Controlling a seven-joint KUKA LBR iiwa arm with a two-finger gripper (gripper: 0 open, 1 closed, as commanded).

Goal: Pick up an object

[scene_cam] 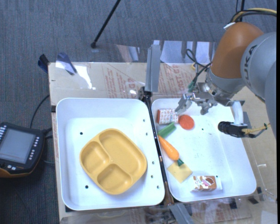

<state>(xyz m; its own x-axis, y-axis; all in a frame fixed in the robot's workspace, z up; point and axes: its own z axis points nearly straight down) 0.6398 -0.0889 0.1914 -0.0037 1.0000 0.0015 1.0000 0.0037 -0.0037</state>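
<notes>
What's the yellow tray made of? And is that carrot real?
The tray looks like moulded plastic: one even yellow colour, smooth matte surface, rounded compartment walls. The carrot is probably a plastic toy: its orange is uniform and slightly shiny, with a neat green tip, though the view is too small to be sure.

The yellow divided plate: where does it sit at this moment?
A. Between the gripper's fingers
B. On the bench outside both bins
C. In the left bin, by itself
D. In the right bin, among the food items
C: the yellow divided plate lies flat in the left bin, while the carrot, the cheese slice and the other food items lie in the right bin.
</notes>
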